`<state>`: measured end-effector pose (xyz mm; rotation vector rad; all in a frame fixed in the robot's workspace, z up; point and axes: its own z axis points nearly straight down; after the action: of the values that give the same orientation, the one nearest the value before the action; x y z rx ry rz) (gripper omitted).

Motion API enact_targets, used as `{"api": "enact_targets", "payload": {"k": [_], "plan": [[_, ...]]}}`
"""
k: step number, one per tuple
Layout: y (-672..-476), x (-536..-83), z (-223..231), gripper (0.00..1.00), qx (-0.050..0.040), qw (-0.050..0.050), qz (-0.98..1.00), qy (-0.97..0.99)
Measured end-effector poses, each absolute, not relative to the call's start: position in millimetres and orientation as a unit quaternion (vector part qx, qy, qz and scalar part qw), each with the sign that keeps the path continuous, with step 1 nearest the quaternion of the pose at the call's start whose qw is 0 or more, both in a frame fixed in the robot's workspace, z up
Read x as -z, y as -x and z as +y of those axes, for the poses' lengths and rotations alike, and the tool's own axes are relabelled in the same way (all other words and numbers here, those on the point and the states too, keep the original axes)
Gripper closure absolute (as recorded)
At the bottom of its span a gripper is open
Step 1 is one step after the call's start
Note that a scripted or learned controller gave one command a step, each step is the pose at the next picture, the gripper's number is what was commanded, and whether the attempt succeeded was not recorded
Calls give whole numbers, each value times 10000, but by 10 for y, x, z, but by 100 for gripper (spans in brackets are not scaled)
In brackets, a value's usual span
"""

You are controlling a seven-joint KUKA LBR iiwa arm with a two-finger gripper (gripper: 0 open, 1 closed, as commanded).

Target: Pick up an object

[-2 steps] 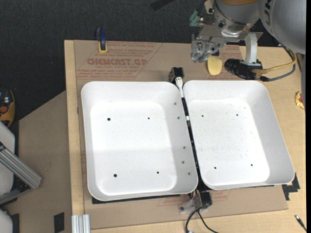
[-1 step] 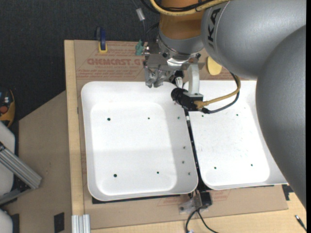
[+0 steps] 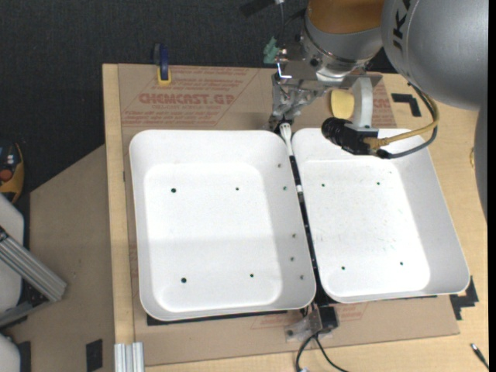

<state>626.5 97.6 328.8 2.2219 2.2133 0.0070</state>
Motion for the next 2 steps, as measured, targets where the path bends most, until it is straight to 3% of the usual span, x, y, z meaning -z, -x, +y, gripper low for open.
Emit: {"api": "enact_targets", "payload": {"k": [1,2], "plan": [[-6065,-3396,830,100,8,-9,7066,-7076],[-6627,-2589,1509,100,-4,-4,7091,-7052]]}}
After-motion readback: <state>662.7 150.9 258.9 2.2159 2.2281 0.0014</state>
